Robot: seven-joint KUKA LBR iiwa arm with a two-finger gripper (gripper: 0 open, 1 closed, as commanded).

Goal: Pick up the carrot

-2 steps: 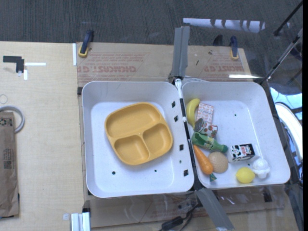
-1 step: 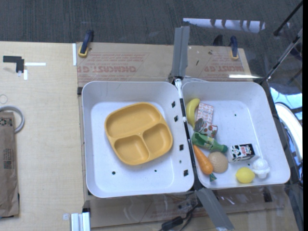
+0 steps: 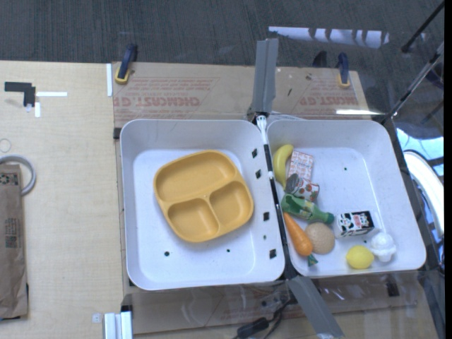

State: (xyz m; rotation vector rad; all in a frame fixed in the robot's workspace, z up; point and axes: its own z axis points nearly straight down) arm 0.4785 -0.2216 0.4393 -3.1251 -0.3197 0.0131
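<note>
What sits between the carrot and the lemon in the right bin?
In the camera view, a round tan potato-like item lies between the carrot and the lemon, right beside the carrot.

bench [image 3: 63,154] bears two white bins [image 3: 138,210]; brown bag [image 3: 12,239] at left

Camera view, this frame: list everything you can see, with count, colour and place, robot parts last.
Shallow plastic bins: 2, white, side by side; left bin, right bin.
Divided plastic plate: 1, yellow, middle of left bin.
Toy carrot: 1, orange, right bin, near its left wall, front.
Toy banana: 1, yellow, right bin, rear left.
Small printed cartons: 2, white and red, beside the banana.
Green toy vegetable: 1, above the carrot.
Round tan item: 1, touching the carrot's right.
Milk carton: 1, black and white, right bin.
Toy lemon: 1, yellow, front right.
White garlic-like item: 1, beside the lemon.
</note>
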